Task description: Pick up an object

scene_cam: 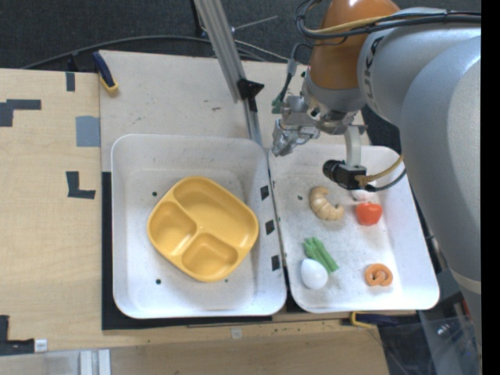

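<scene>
My gripper (286, 141) hangs over the far left corner of the right bin (406, 287), above bare bin floor, with nothing seen between its fingers. In that bin lie a tan croissant-shaped piece (325, 203), a red tomato-like piece (369, 212), a green leafy piece (319, 253), a white egg (314, 273) touching the green piece, and a small orange ring (379, 275). The croissant lies a short way to the near right of the gripper.
The left bin (125, 209) holds a yellow divided plate (203, 226). A slanted metal rail (223, 45) crosses the bench behind the bins, close to the gripper. A black fitting with a cable (345, 173) hangs over the right bin near the tomato.
</scene>
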